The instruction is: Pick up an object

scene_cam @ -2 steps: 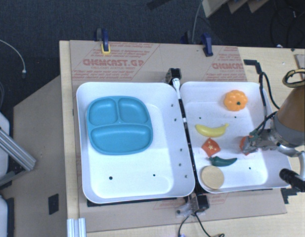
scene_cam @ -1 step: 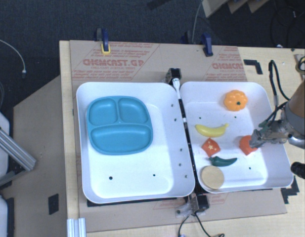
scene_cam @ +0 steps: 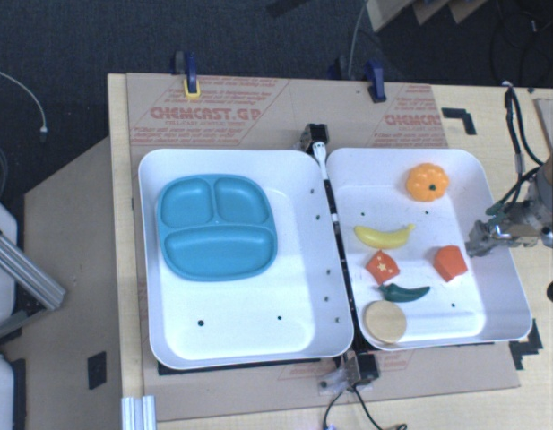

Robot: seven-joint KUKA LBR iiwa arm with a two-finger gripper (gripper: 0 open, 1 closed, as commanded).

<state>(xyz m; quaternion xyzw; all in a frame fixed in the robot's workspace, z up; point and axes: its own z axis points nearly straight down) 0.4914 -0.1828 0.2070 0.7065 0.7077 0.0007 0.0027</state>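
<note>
The right bin [scene_cam: 464, 325] holds an orange pumpkin-like toy [scene_cam: 427, 182] at the back, a yellow banana [scene_cam: 384, 235] in the middle, a small red piece [scene_cam: 383, 266], an orange-red block [scene_cam: 450, 262], a dark green pepper [scene_cam: 404, 291] and a tan round disc [scene_cam: 384, 322] at the front. My gripper [scene_cam: 484, 237] sits at the bin's right rim, to the right of the orange-red block and apart from it. Nothing shows between its fingers.
The left bin [scene_cam: 258, 330] holds a blue divided plate [scene_cam: 219, 227]. A black hinge strip [scene_cam: 332, 218] runs between the two bins. Blue clamps [scene_cam: 189, 73] hold the cardboard base at the back. Cables [scene_cam: 518, 133] hang at the right edge.
</note>
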